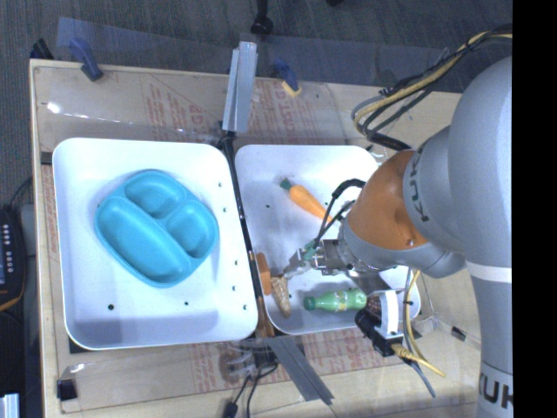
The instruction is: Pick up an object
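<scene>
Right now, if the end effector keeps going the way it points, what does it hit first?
The end effector points toward the right bin's lower-left corner. First in that line looks like the brownish object against the divider wall, with the bin floor just below. Depth is unclear from this slanted view.

The grey arm (487, 164) enters from the right of the camera view and bends down and leftward, its broad upper link covering much of that side. Below it the orange band (392, 212) wraps the rounded wrist section, which tilts toward the lower left. From the wrist, the gripper (294, 266) points leftward, low over the bench. Black and yellow cables loop along the arm above the wrist, and another cable bundle hangs beneath it.
</scene>
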Controlling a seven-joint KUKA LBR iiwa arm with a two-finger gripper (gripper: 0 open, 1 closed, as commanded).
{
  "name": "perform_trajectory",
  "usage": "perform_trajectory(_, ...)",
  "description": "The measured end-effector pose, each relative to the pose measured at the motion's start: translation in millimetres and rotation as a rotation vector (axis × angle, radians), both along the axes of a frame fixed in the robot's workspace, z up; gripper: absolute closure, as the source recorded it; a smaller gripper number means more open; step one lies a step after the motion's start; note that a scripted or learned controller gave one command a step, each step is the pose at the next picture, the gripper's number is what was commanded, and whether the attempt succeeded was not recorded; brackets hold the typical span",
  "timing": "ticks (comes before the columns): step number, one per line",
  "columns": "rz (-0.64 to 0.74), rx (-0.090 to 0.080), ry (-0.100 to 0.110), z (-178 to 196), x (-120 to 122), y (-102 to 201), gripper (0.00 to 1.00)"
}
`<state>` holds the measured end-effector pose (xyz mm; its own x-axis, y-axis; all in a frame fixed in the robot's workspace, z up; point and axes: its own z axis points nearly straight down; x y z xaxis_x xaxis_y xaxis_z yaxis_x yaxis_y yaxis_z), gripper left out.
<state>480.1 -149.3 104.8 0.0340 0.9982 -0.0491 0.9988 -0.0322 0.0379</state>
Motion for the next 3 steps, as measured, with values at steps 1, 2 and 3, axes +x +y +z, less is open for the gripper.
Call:
perform_trajectory(1,-0.006,-0.008,-0.003,1.2,-0.2,4.1,0.00)
perform_trajectory(2,-0.005,-0.007,-0.003,1.1,-0.1,3.9,0.00)
perform_trajectory(3,-0.008,-0.008,-0.004,1.5,-0.1,5.5,0.00)
